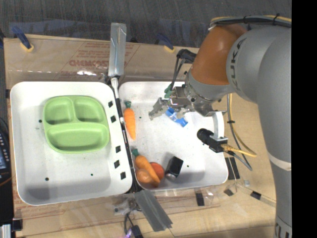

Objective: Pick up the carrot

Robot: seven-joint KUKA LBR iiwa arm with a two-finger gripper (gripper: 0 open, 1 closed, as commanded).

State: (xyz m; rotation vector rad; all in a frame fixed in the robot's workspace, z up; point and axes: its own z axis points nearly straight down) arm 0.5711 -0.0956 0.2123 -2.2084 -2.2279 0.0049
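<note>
near edge of the right bin (pixel 218 175): a cluster of orange and red produce (pixel 148 170) lies in the near-left corner, against the divider between the bins; just to its right sits a small black block (pixel 174 167). mid-field, left bin (pixel 25 133): a green tray (pixel 77 122) with three compartments lies flat on the floor of the bin. mid-field, right bin: the carrot (pixel 130 122) lies lengthwise along the left wall, its green top pointing to the far side, well apart from the produce cluster. to its right, a small blue object (pixel 179 118) lies partly under the wrist. the gripper (pixel 159 108) hangs over the middle of the right bin, to the right of the carrot and apart from it; its fingers stand spread, with nothing between them. far field: the arm (pixel 247 58), grey with an orange band, enters from the right above the rear of the right bin.
</note>
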